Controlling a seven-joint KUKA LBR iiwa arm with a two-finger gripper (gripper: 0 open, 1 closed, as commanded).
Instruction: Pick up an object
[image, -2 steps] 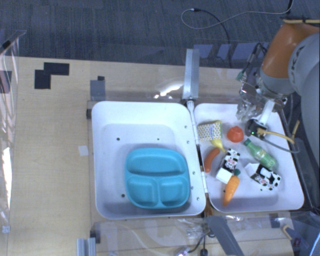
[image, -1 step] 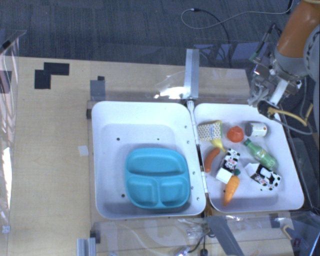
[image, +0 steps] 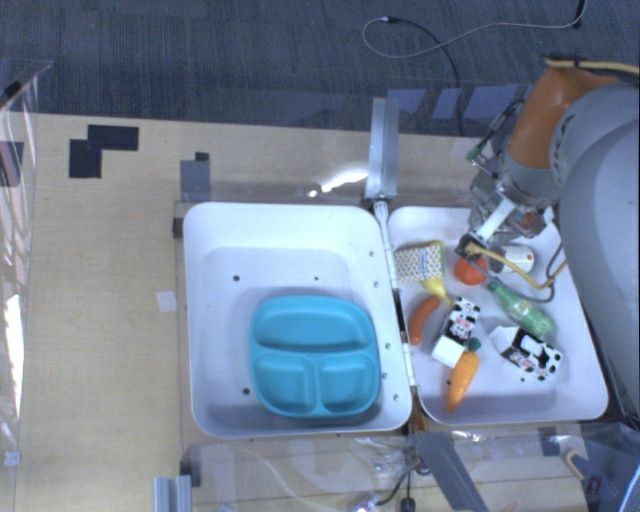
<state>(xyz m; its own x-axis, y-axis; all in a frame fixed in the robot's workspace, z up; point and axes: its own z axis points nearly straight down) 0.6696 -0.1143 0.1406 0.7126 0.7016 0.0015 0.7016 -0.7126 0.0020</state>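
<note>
Nearest the camera, at the front of the left bin (image: 200, 300), sits a blue divided tray (image: 315, 355), flat on the white floor with its two small compartments facing the lower edge. Across the shared rim lies the right bin (image: 590, 395), and that is where I am working. Toward its front lies a toy carrot (image: 460, 378), orange with a green top, tilted, and touching a small white carton with black cow patches (image: 455, 333). A second cow-patterned carton (image: 530, 355) lies apart from it near the right wall. Between them and farther back, a green bottle (image: 520, 308) lies on its side at a slant. By the dividing rim I see an orange-red sausage-shaped piece (image: 421, 316), a small yellow piece (image: 434, 287) just above it, and a pale mesh-textured sponge (image: 418, 262) behind those. My gripper (image: 473, 245) hangs low in the back part of the right bin, my grey arm with its orange band (image: 540, 115) coming in from the right. Its tip sits right at a red-orange round object (image: 468, 270), next to a white ring-shaped piece (image: 515, 260). I cannot tell from this angle whether my fingers are spread or pressed together, nor whether they touch that red object.
</note>
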